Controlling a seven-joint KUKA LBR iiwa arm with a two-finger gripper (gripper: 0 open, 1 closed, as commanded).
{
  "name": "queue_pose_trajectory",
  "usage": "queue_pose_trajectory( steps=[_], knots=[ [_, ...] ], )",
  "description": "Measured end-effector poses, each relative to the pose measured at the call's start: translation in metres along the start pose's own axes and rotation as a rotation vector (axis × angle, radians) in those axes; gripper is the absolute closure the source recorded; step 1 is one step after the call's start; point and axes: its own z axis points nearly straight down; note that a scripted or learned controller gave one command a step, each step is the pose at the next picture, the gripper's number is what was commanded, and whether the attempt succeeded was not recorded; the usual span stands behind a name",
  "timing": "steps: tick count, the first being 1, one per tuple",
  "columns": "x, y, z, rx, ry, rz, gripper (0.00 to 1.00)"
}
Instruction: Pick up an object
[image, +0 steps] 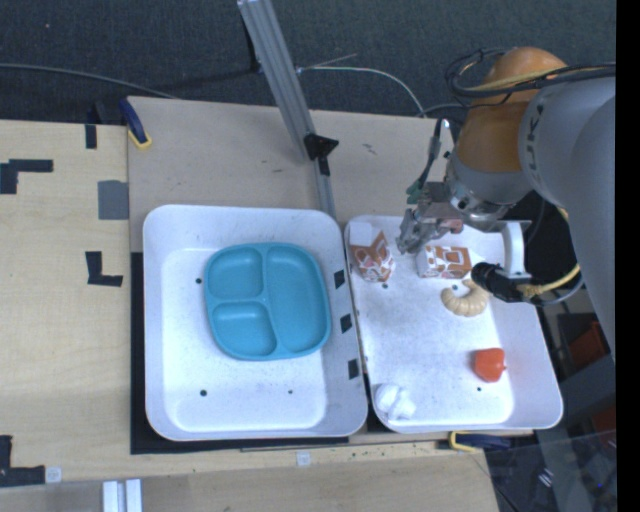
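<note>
We see the arm (560, 130) reaching in from the right, with its gripper (420, 232) low over the far end of the right bin (440, 395). The fingers hang between two small packets: a brown-and-white carton (372, 258) just to their left, and a second brown-and-white packet (443, 261) just to their right. The fingers seem parted, and we see nothing between them, so we judge that nothing is grasped yet.

The coming move turns on that gap. Both packets lie just beside the fingers rather than under them, so a straight descent would likely meet bare bin floor. The carton on the left stands tilted, its long axis running roughly toward the near side of the bin; we think a small shift left would bring the fingers over it.

The right bin also holds a pale curved pastry-like piece (464, 300) near the second packet, a small red object (489, 364) toward the near right side, and a crumpled white object (397, 402) at the near left corner. All three lie well apart from the fingers.

The left bin (175, 330) holds a blue divided plate (268, 300), lying flat with three compartments, each bare. Both bins rest side by side on the tabletop (200, 150)
</note>
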Motion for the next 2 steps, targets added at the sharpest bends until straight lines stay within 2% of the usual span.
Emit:
queue_pose_trajectory(
  steps=[1,2],
  knots=[
    [0.058,0.006,-0.015,-0.001,0.0,0.0,1.0],
    [0.103,0.024,-0.014,0.0,-0.001,0.001,1.0]
  ],
)
